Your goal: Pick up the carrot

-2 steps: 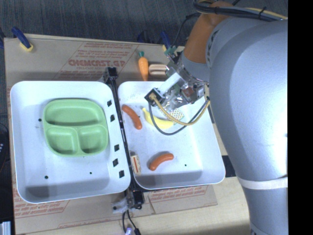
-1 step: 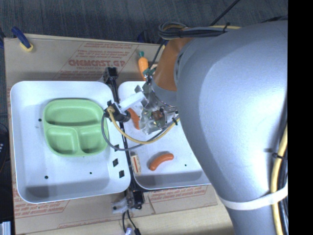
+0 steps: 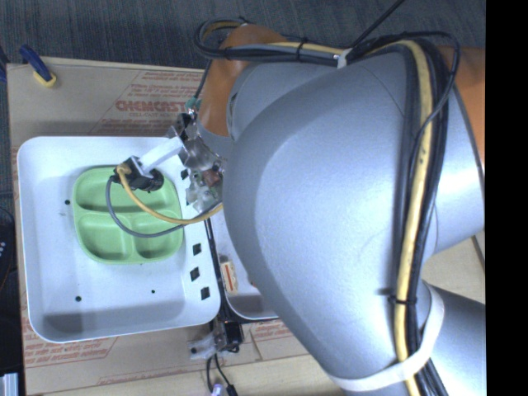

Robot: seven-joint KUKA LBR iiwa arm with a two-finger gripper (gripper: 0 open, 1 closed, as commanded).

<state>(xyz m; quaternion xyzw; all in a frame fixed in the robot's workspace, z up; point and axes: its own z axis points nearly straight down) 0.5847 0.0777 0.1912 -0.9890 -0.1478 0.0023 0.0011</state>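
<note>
Okay, camera view: I'm looking down on the bench, and the grey arm (image 3: 330, 221) is blocking most of it. It is spreading in from the right and covering nearly all of the right bin (image 3: 247, 306), with just a pale sliver peeking out under it. The gripper (image 3: 200, 176) is hanging over the right edge of the left bin (image 3: 33, 221), just beside the green divided plate (image 3: 95, 221). I can't tell how far it is open or whether it is gripping anything, since the metal there is reading as a blurred clump. The plate is lying in the upper half of the left bin. I can't tell where the carrot is lying. A small orange-and-white scrap (image 3: 227, 275) is sitting on the strip between the bins, touching the arm's outline, and it's too small to name. Black squares (image 3: 196, 262) are running down that same strip. Both bins are resting on printed cardboard (image 3: 124, 93). A blue-and-yellow item (image 3: 37, 66) is lying at its far left corner, well apart from the gripper.
</note>
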